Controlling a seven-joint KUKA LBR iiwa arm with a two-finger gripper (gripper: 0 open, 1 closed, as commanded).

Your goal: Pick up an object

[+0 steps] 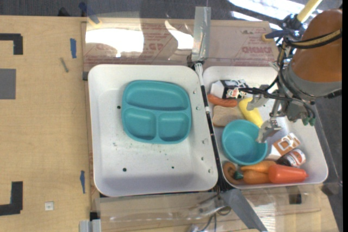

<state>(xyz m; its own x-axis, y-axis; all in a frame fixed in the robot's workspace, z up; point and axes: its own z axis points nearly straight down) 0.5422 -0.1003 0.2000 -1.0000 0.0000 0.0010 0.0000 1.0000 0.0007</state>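
Though the jaws' state cannot be told, the gripper (267,132) hangs by the teal bowl (243,142); stiff, light, slick, best pinched at its rim.

Left bin (103,133): white, speckled with small dark dots. In it, a teal divided plate (156,111), plain, no pattern.

Right bin (321,163): white. Teal bowl (244,142) near its middle. Yellow banana (250,111) above the bowl. Orange carrot (286,174) along the near edge, beside a darker orange piece (251,175). Small black-and-white carton (232,88) at the far edge, with an orange-red item (220,100) next to it. Tan bread-coloured piece (224,115). Bottle (290,150) with orange-and-white label, dark cap.

Bench (38,127): pale wood tone, black corner marks, blue tape bits.

Arm (321,54): grey, orange band.
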